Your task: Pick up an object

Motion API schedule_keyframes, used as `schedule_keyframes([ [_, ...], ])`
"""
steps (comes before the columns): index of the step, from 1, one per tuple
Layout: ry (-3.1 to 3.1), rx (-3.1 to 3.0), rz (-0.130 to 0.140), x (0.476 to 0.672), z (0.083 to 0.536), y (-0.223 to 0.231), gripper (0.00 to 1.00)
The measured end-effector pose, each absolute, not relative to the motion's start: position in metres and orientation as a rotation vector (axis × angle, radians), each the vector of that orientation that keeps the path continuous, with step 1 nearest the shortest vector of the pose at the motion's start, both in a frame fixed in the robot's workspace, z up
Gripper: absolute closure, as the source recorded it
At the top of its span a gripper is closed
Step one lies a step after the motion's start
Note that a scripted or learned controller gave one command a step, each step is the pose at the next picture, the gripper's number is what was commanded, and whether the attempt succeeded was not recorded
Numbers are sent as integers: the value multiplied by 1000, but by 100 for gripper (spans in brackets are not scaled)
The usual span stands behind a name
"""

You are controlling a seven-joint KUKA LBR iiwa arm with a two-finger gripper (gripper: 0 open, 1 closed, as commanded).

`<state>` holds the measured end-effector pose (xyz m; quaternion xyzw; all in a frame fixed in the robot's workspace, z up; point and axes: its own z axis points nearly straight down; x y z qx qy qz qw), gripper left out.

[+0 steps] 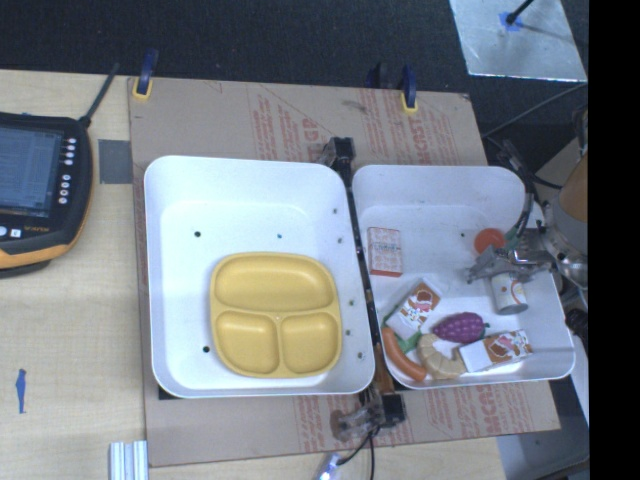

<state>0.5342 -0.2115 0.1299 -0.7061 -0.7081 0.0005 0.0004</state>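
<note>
We see the bench under even, fairly bright overhead light, with no hard shadows. The two white bins [250, 183] come close to washing out, and faint soft shading marks the left bin's inner walls. The yellow divided tray [275, 313] carries a mild sheen but no strong glare. The far floor [250, 13] is dark and grainy, apart from a pale bright patch [515, 23] at far right. The picture is low in resolution and slightly soft overall; small items in the right bin blur together.
</note>
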Motion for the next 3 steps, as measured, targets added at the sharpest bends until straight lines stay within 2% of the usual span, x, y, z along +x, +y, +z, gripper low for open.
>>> schedule_keyframes([
  [1, -2224, -2216, 1, 602, 92, -212, 0],
  [2, -2225, -2216, 2, 656, 92, -212, 0],
  [3, -2225, -2214, 4, 610, 92, -212, 0],
])
